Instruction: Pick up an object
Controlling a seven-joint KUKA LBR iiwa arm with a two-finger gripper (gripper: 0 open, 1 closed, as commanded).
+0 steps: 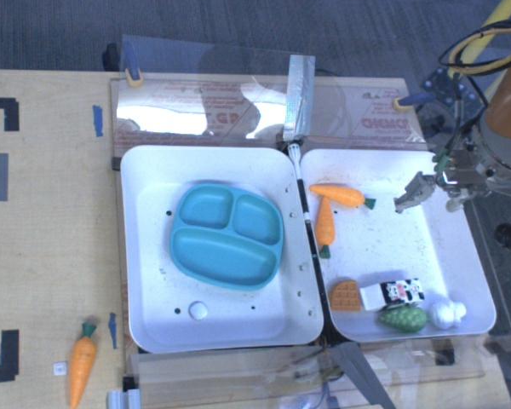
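Two white bins sit side by side on my wooden table (43, 228), blue-grey carpet beyond. My jaws (409, 196) hang open and empty over the right bin (481, 292), right of two carrots (339, 195).

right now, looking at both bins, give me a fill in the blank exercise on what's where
1. The blue divided plate lies in the ____ bin.
2. The number of carrots lying in the right bin is ____.
3. A third carrot lies outside the bins on the ____ bench.
4. The gripper hovers over the ____ bin, apart from the carrots.

Missing words: left; two; wooden; right
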